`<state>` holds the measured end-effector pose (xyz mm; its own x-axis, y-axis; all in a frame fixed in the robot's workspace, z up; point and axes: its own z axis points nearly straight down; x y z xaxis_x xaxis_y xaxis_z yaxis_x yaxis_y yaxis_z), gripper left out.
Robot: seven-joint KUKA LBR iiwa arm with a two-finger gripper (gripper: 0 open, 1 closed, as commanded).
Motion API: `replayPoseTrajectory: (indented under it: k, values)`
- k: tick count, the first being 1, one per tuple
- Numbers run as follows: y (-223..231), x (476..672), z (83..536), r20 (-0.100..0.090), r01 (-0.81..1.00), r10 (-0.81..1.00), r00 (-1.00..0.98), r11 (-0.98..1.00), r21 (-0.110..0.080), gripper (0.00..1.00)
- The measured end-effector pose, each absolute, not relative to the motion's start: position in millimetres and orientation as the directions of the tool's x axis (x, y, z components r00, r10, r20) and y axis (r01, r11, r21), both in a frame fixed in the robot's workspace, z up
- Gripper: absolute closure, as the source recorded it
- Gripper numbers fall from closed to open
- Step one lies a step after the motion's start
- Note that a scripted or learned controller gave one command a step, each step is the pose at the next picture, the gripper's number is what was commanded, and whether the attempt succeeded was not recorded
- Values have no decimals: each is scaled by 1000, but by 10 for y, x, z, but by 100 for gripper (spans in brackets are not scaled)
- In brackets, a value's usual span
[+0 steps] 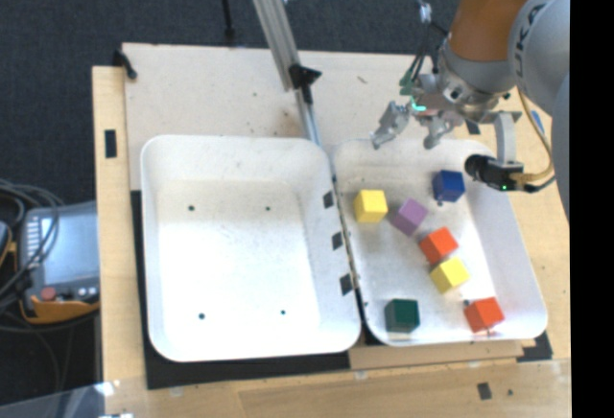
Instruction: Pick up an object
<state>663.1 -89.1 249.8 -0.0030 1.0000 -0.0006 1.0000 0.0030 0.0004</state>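
My gripper (411, 130) hangs above the far edge of the right bin (523, 253), its two grey fingers spread apart with nothing between them. Below it in that bin lie several blocks: a yellow cube (370, 205), a purple cube (411, 216), a blue cube (448, 185), an orange cube (439, 243), a second yellow cube (449, 274), a dark green cube (402, 314) and an orange-red cube (484, 313). The blue cube is the closest to the fingers, a little to their front right.
The left bin (163, 215) sits beside the right one, sharing a middle rim. A slanted aluminium pole (273, 23) rises from behind the bins. A black sensor on a cable (494, 172) hangs at the right bin's far right edge.
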Motion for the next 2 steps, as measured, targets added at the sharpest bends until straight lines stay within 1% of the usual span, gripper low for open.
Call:
replayPoseTrajectory:
  k: [1, 2]
  values:
    - [-907, 6623, 2080, -2, 1000, 1000, 0, 0, -4, 0]
    - [-865, 6590, 1640, -2, 1000, 1000, 1, -1, -3, 0]
